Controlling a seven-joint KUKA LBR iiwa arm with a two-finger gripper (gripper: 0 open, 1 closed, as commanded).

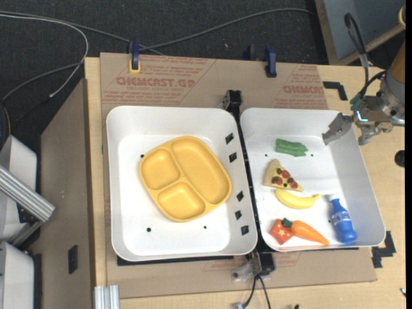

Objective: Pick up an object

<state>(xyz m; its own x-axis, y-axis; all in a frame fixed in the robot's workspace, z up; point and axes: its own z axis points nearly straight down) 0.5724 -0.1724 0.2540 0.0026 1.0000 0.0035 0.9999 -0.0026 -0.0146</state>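
In the right bin (360, 172) lie a green toy vegetable (291, 148), a pizza slice (281, 176), a banana (297, 199), a red pepper (280, 232), a carrot (309, 233) and a blue bottle (342, 221). My gripper (351, 132) hangs over the bin's upper right corner, above and to the right of the green toy. Its fingers (335, 132) are spread open with nothing between them.
The left bin (122, 172) holds a yellow divided plate (185, 177). A black divider with clips (239, 172) runs between the bins. Two clamps (134, 56) hold the cardboard base at the back. Cables cross the floor behind the bench.
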